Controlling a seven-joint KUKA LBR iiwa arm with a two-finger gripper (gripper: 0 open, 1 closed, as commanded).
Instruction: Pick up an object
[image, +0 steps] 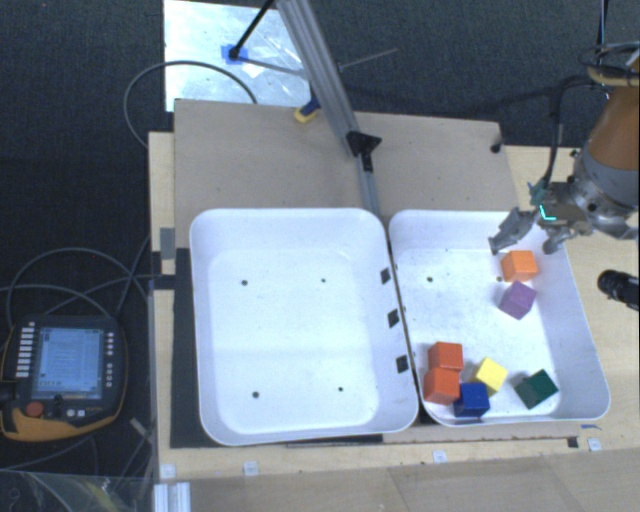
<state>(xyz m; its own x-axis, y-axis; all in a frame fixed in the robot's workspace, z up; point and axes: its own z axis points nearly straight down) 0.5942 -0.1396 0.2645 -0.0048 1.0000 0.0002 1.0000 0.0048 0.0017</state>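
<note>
Right bin (585, 330): holding seven blocks. Orange block (519, 265) and purple block (517, 299) lying near the far right; two orange-red blocks (444, 370) sitting touching at the near edge, with blue block (472, 399), yellow block (491, 374) and green block (537, 388) beside them. Gripper (534, 233): hovering just above the orange block, fingers seemingly spread apart, gripping nothing.

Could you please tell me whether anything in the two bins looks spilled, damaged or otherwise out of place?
Nothing stands out. The small blocks all lie inside the right white bin: an orange cube and a purple cube near the end effector, the rest clustered along the near wall. None looks damaged or spilled over the rim.
</note>
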